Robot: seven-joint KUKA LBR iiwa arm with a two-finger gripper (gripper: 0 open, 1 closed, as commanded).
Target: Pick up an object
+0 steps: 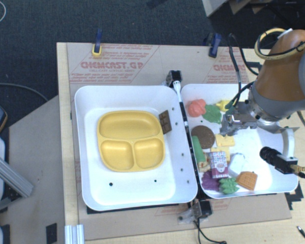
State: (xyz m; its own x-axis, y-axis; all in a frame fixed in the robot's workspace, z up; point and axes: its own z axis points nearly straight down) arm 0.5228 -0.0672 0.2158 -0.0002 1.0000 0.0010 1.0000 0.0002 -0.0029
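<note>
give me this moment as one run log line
tool: low over right bin, above yellow toy | grasp: not confirmed | left bin: yellow divided tray, brown piece at its edge

Around the bins, we see clamps and cardboard.
We see a blue clamp [97, 44] and another clamp [214, 44] pinning cardboard [66, 136] to the worktop.
</note>
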